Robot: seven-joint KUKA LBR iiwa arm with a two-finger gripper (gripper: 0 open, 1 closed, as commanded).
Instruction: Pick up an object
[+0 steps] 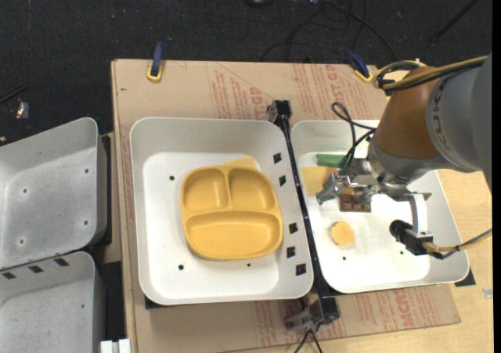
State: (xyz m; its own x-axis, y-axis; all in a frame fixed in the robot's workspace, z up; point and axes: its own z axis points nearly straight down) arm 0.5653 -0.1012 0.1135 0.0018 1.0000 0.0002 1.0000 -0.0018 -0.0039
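Note:
A yellow three-compartment plate (pixel 232 213) lies in the left bin (pixel 156 148). In the right bin (pixel 446 210) I see a small round yellow piece (pixel 342 233), a pale yellow flat piece (pixel 312 180) near the divider, and a green object (pixel 330 160) partly hidden under the arm. My gripper (pixel 350 193) hangs low over the right bin, just above and right of the pale yellow piece and above the round piece. Something small and brown sits at its tip, but whether it is held is unclear.
A black divider (pixel 296 195) with clips runs between the two bins. Grey perforated metal panels (pixel 47 187) lie off the bench at the left. Cables trail on the dark floor behind the bench. The right bin's front right floor is bare white.

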